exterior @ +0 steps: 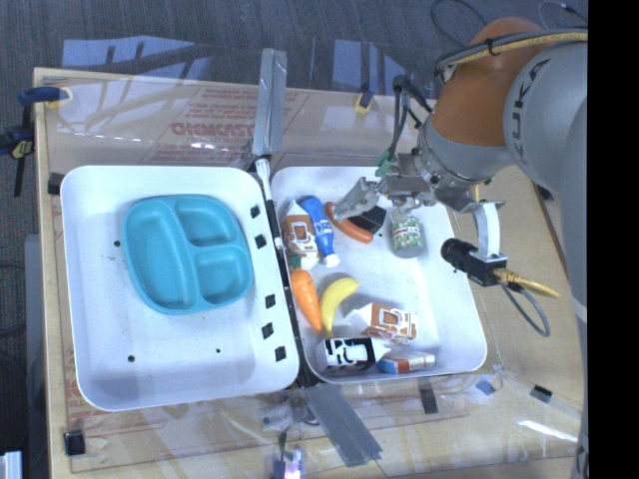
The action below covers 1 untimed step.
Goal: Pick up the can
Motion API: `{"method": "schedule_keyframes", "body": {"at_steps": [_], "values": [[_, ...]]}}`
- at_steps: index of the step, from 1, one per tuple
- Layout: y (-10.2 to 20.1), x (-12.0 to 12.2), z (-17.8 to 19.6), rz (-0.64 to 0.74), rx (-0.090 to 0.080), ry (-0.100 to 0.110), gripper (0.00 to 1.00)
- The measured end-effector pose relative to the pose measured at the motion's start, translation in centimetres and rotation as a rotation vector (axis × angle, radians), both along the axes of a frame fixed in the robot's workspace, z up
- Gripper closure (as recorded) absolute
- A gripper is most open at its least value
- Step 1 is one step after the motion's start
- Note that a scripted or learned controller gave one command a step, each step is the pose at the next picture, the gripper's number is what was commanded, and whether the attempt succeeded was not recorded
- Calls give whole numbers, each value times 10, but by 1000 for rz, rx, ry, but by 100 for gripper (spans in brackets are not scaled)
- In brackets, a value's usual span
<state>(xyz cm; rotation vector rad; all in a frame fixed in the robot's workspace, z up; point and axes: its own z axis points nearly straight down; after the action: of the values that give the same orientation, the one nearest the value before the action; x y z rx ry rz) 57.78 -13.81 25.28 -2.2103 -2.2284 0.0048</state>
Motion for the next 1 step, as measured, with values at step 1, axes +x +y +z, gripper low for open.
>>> {"method": "schedule_keyframes", "body": {"at_steps": [1], "values": [[-65, 17, -43, -125, -2, -2, 0]]}}
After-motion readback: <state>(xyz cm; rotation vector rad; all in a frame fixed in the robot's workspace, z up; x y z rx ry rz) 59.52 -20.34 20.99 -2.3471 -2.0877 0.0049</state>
